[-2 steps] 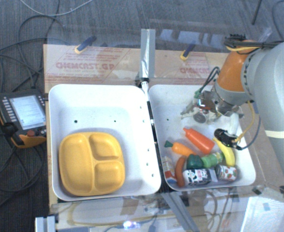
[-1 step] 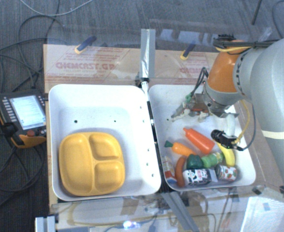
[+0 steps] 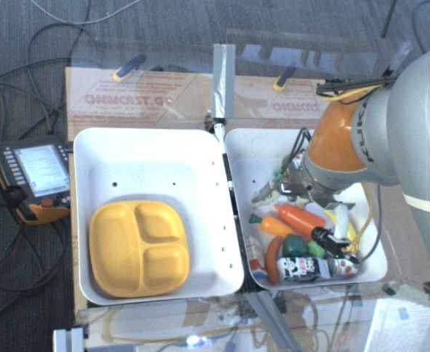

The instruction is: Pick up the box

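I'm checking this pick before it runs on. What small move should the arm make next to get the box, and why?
Probably a short shift toward the near edge of the right white bin. The gripper hangs over the bin's middle, while the small black-and-white printed box lies by the near wall among orange carrot-shaped toys, so it is not yet above the box.

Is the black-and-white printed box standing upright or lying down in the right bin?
Lying down: the black-and-white printed box rests lengthwise on its side along the right white bin's front wall.

Tray in left bin
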